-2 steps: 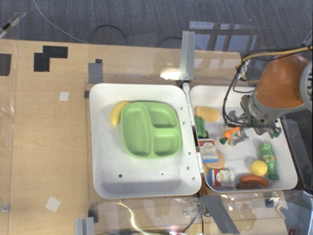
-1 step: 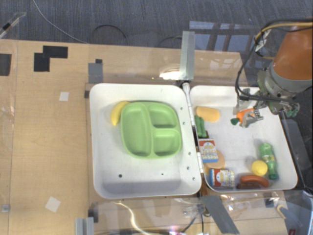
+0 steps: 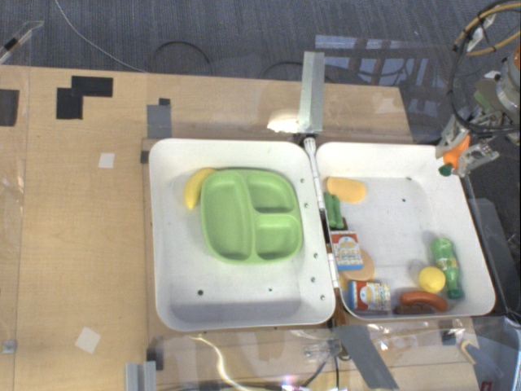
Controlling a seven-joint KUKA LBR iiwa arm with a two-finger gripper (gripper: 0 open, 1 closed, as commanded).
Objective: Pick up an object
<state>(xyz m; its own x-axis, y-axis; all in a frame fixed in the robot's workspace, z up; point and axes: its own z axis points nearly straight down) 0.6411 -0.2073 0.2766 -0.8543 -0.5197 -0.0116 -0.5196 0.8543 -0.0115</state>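
Hand parked off the right bin's far right corner, nothing seen in its grip.

The hand (image 3: 457, 155) is seen at the upper right, just outside the right bin (image 3: 407, 190), with an orange and green tip showing; whether its fingers are spread or closed cannot be told. Nearest below it, along the bin's right side, a green bottle (image 3: 445, 265) is laid, with a lemon (image 3: 431, 279) touching it and a red sausage (image 3: 421, 302) just beneath. Along the bin's front a can (image 3: 369, 295) is seen, and above it a small carton (image 3: 347, 252). A yellow-orange piece (image 3: 347, 189) is found near the far left corner, a green stick (image 3: 333, 210) just below it by the wall. In the left bin (image 3: 175, 300) a green tray (image 3: 249, 215) is set, a banana (image 3: 194, 187) tucked against its left edge. Both bins are carried on the bench (image 3: 73, 243).
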